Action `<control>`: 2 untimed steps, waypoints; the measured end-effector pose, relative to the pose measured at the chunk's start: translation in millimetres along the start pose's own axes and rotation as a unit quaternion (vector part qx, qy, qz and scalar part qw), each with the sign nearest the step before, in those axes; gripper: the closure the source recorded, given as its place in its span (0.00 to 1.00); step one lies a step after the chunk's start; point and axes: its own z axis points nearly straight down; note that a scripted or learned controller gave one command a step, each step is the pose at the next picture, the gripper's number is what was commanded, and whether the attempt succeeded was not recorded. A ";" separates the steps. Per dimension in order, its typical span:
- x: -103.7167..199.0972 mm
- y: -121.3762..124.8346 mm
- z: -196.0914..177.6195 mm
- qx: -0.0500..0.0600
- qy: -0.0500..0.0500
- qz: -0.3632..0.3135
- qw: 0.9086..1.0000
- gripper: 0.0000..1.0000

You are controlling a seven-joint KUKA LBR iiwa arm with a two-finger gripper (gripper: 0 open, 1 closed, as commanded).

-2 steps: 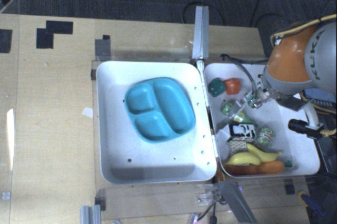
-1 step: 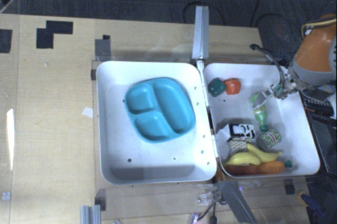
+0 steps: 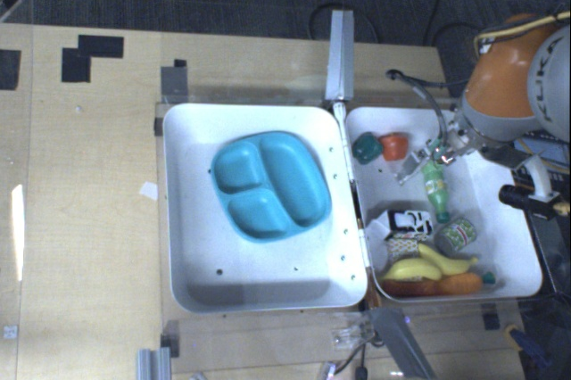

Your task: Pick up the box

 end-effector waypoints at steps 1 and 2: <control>-0.5 2.4 -11.7 -0.003 -0.002 -0.001 1.000 1.00; -0.5 2.3 -11.6 -0.003 -0.002 -0.001 1.000 0.00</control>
